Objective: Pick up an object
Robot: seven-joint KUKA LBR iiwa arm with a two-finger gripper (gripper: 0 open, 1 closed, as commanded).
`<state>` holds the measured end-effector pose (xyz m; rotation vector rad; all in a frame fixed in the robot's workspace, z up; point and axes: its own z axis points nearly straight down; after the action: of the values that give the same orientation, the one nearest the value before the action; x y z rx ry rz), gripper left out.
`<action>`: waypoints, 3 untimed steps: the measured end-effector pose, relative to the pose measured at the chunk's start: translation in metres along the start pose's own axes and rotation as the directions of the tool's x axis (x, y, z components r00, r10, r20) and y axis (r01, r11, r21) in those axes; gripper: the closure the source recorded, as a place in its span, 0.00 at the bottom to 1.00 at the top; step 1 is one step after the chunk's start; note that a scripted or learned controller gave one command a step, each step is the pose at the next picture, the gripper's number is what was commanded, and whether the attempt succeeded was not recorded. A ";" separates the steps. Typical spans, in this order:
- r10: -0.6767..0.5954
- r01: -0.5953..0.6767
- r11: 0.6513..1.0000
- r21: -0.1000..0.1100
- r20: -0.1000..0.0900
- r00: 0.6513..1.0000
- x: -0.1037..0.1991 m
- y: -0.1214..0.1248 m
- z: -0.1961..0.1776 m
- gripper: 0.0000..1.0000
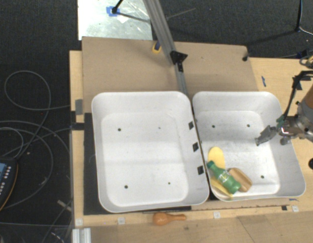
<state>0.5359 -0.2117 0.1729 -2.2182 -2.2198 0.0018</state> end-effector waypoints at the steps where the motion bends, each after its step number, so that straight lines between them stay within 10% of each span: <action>1: 0.000 0.000 1.000 0.001 -0.001 1.000 0.004 -0.009 0.057 0.00; 2: 0.000 0.000 1.000 -0.007 0.003 1.000 0.003 -0.007 0.043 1.00; 3: -0.003 0.003 1.000 -0.011 0.005 1.000 -0.005 -0.001 -0.018 1.00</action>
<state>0.5352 -0.2164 0.1911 -2.2227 -2.2318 -0.0051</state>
